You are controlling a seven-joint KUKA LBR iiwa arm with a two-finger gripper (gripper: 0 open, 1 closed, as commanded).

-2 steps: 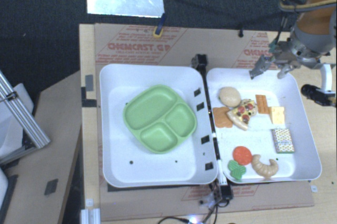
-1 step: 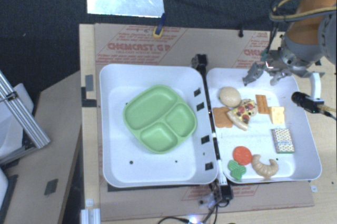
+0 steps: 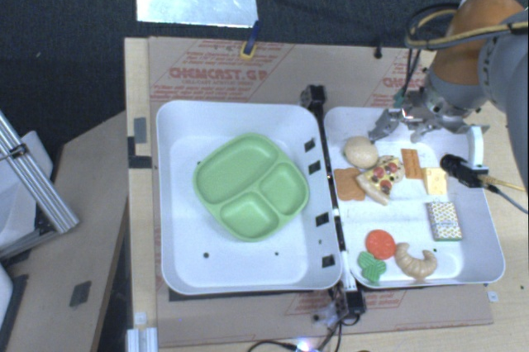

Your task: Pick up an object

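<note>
The gripper hovers, jaws spread and empty, over the right bin just above the bread roll (probably its target), poised to descend

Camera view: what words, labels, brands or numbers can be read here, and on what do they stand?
"CHEMCAST GP" in red, repeated, on the brown sheet under the bins.
Smaller red print below each: too blurred to read.
Patterned box in the right bin: markings too small to read.

green plate, white bins, red tomato slice, patterned box
</note>
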